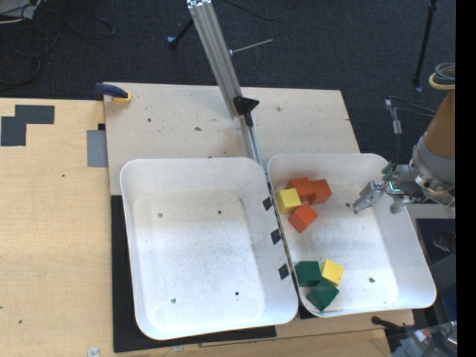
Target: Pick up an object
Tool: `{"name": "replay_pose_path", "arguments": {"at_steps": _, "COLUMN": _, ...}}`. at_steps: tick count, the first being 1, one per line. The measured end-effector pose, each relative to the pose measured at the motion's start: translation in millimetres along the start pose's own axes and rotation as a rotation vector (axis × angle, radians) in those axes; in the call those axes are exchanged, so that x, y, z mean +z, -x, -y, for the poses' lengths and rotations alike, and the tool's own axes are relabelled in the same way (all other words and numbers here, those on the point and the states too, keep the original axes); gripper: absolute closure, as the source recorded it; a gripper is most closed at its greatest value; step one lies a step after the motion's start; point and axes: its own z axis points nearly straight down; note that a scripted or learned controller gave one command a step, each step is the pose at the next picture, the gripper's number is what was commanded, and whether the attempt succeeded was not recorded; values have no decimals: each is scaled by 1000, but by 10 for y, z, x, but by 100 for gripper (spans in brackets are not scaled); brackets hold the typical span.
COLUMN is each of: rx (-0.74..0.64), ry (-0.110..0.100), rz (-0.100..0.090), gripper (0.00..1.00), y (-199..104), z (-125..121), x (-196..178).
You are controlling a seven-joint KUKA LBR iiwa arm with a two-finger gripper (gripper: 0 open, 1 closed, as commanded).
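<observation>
Orange wooden cubes (309,192) and a yellow cube (288,198) sat far-left in the right white bin (401,251); my gripper (379,197) hung empty, fingers apart, to their right. Tight clustering risked a slipped grasp.

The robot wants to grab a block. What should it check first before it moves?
1. Blocks to pick from lie in the right bin: ok. The yellow block, orange blocks and orange block cluster near the divider; green blocks and another yellow block sit lower.
2. Tool over the right bin: ok, near its right side.
3. Tool holding nothing yet: ok, no block sits between its fingers.
4. Fingers open wide enough: cannot tell.
5. Target block free of neighbours: not ok, the blocks touch each other in both clusters.
6. Path from tool to blocks clear: ok, bare bin floor between.
</observation>
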Motion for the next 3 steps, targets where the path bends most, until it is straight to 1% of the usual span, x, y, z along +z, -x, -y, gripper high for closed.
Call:
{"name": "replay_pose_path", "arguments": {"at_steps": 1, "rx": 0, "ry": 5, "rz": 1, "gripper": 0, "y": 2, "z": -10, "x": -28}}
{"name": "replay_pose_path", "arguments": {"at_steps": 2, "rx": 0, "ry": 0, "rz": 0, "gripper": 0, "y": -51, "z": -51, "x": 560}}
{"name": "replay_pose_path", "arguments": {"at_steps": 3, "rx": 0, "ry": 0, "rz": 0, "gripper": 0, "y": -62, "z": -41, "x": 1103}}
